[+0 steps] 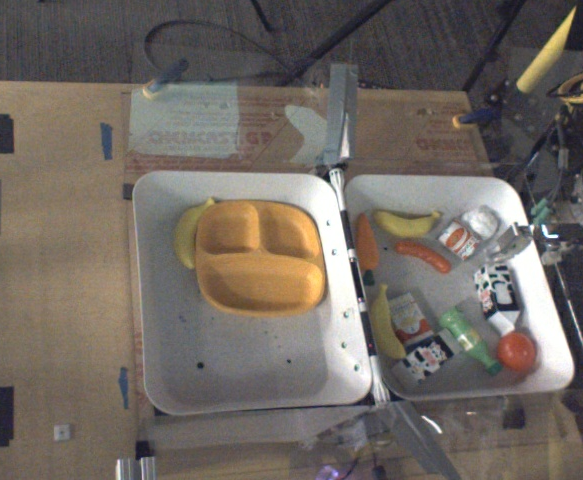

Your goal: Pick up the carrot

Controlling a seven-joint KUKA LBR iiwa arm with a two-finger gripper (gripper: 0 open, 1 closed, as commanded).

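Carrot [367, 243] lies upright along the right bin's [546, 298] left wall, beside a banana [405, 223]; you approach from the right, gripper [519, 240] at the far rim, nothing held.

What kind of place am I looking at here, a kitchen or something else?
Probably a robotics lab, not a kitchen: two shallow white bins on a cardboard-covered bench, toy food like an orange plastic carrot, and tripod legs on grey carpet.
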